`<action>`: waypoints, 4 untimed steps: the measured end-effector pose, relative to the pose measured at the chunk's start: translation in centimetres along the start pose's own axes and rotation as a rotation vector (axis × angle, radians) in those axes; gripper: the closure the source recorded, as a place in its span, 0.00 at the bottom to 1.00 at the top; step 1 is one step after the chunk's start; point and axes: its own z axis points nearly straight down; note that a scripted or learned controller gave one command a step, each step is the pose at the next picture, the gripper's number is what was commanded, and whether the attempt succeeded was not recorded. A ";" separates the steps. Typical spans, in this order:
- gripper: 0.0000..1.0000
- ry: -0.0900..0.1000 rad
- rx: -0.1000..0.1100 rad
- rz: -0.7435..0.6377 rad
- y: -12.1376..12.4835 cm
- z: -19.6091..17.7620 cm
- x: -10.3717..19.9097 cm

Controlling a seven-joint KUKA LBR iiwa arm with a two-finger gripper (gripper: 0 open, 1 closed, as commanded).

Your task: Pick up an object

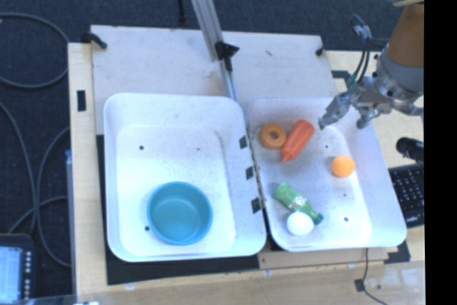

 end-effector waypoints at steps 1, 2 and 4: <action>0.00 0.000 0.000 0.002 -0.1 4.4 0.1; 0.00 0.000 0.001 0.002 0.3 8.9 -0.4; 1.00 0.002 -0.012 -0.005 0.7 1.5 -0.6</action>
